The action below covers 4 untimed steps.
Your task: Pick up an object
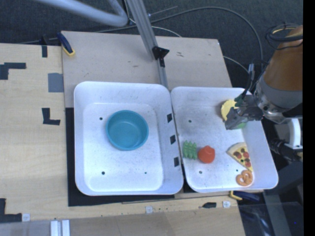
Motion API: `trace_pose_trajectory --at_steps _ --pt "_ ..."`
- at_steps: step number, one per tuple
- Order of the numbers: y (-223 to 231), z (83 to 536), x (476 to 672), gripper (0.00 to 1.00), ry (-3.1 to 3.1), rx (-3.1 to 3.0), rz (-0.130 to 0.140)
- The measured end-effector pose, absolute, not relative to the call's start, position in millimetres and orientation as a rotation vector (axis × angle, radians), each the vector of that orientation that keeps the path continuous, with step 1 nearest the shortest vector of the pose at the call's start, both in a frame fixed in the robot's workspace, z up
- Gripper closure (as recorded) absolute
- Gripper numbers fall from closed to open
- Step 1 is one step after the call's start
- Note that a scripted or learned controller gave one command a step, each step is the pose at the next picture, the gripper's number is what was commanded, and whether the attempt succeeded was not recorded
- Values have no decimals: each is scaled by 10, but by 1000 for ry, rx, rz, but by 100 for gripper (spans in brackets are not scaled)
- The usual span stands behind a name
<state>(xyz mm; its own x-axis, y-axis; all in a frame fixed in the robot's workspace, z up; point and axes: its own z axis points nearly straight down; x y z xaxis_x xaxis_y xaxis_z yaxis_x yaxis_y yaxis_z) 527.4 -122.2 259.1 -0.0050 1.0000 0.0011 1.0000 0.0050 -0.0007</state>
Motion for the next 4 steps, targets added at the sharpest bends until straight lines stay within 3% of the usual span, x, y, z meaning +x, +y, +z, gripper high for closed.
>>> trace_pose_trajectory --at_steps 1,4 --pt "-715 2566 5369 100 -2225 -2216 0" --pt "888 2286 5266 100 -2225 -2215 2"
